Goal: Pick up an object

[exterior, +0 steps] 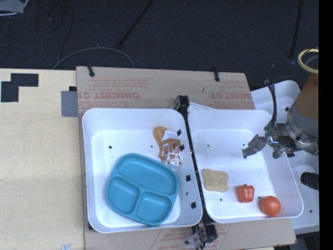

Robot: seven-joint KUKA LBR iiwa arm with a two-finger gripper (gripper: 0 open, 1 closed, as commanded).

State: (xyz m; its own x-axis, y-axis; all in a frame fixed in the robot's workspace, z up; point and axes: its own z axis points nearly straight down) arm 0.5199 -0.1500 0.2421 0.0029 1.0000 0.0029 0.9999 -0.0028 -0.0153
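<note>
The right bin (229,120) holds a tan slice of toast (215,180), a small red pepper (245,193) and an orange-red round fruit (270,205), all near its front. My gripper (266,148) hangs over the right part of this bin, above and behind the pepper and the fruit. Its fingers (252,147) stand open with nothing between them. The grey arm with its orange band (311,95) comes in from the right.
The left bin (96,139) holds a blue divided plate (142,188), a small orange-brown piece (159,134) and a patterned packet (170,152) near the black divider (188,155) between the bins. Cardboard lies under both bins.
</note>
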